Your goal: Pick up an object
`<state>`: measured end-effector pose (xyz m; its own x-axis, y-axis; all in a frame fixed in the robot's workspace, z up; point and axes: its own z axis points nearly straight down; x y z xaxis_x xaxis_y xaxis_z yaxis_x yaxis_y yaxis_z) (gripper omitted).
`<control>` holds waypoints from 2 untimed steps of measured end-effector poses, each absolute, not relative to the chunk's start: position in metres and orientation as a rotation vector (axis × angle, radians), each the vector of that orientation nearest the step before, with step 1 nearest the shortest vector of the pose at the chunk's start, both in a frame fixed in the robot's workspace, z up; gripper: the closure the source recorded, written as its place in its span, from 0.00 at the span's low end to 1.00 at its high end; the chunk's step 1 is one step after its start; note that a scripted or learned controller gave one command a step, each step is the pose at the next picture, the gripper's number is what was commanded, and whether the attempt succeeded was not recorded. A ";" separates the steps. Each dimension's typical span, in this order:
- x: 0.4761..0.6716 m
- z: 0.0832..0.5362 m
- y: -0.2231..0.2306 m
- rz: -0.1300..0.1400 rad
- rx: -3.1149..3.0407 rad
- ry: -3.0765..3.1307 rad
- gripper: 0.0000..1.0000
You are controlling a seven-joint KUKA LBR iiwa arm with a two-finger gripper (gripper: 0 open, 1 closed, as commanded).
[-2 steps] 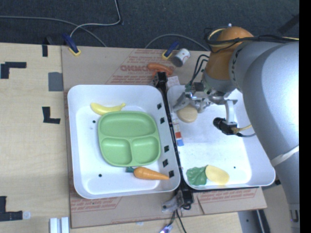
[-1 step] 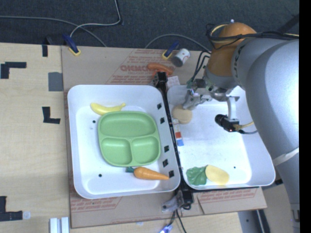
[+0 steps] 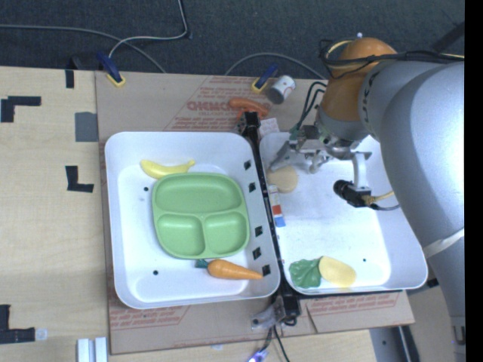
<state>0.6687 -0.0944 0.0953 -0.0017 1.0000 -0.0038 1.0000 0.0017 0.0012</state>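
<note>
My gripper (image 3: pixel 302 155) hangs low over the far left corner of the right bin (image 3: pixel 377 232). Just below and left of it, a pale tan round piece (image 3: pixel 284 178) lies on the bin floor, close to the gripper tip; whether they touch is unclear. At the near edge of that bin lie a green leafy piece (image 3: pixel 304 272) and a yellow piece (image 3: pixel 337 271) side by side. The left bin (image 3: pixel 124 225) holds a green divided plate (image 3: pixel 201 213), a banana (image 3: pixel 166 167) behind it and a carrot (image 3: pixel 234 270) in front.
A small red and blue item (image 3: pixel 278 216) sits by the black divider (image 3: pixel 264 210) between the bins. Beyond the bins, on the cardboard, lie an orange sausage-like piece (image 3: pixel 249 105) and a grey cylinder (image 3: pixel 281 89). The arm's bulk covers the right bin's right side.
</note>
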 end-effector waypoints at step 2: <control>0.669 0.085 -0.094 -0.001 2.218 2.222 0.00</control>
<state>0.6687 -0.0936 0.0854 -0.0017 1.0000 -0.0021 1.0000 0.0017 0.0010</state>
